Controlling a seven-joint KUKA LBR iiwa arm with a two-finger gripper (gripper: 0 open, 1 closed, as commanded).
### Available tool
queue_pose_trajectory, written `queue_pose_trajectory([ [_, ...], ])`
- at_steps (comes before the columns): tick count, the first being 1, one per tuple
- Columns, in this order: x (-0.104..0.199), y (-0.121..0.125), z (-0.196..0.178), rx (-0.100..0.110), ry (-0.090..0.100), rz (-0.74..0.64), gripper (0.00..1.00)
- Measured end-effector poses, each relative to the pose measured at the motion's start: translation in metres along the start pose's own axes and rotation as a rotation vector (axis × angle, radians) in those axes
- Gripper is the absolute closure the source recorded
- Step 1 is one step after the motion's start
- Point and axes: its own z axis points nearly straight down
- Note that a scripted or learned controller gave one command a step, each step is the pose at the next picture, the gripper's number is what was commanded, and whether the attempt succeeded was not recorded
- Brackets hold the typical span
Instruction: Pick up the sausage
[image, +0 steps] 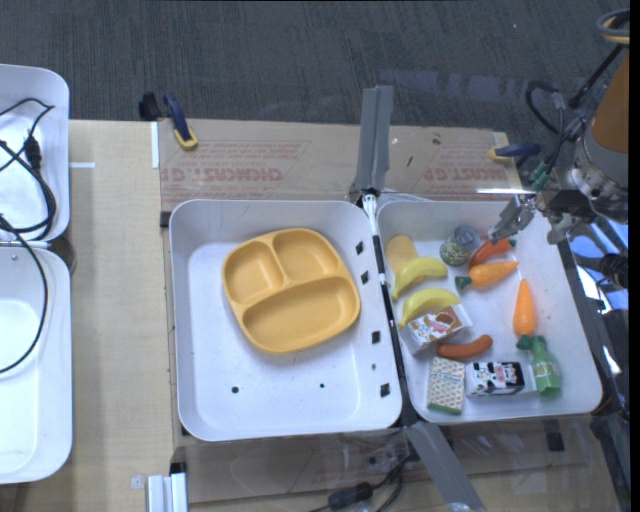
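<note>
The sausage (465, 348) is a short reddish-brown link lying in the right bin (580, 340), near its middle front, between a small printed carton (437, 327) and a black-and-white milk carton (497, 378). My gripper (534, 225) hangs over the bin's back right corner, well behind and to the right of the sausage. Its fingers stand apart with nothing between them; the left fingertip (515, 218) is just above a red-orange carrot (490, 250).
The right bin also holds two bananas (420, 270), two more orange carrots (524, 305), a green bottle (542, 362), a cracker box (446, 385) and a grey round item (460, 243). In the left bin (200, 380) lies a yellow divided plate (290, 290).
</note>
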Motion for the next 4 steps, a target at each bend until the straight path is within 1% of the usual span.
queue_pose_trajectory([
  [1,-0.027,0.015,0.013,-0.003,-0.001,-0.246,0.0],
  [2,0.0,0.007,-0.011,-0.003,-0.001,-0.113,0.0],
  [3,-0.003,-0.048,0.139,-0.001,0.001,-0.214,0.0],
  [4,-0.022,-0.093,0.026,-0.004,-0.001,-0.1,0.0],
])
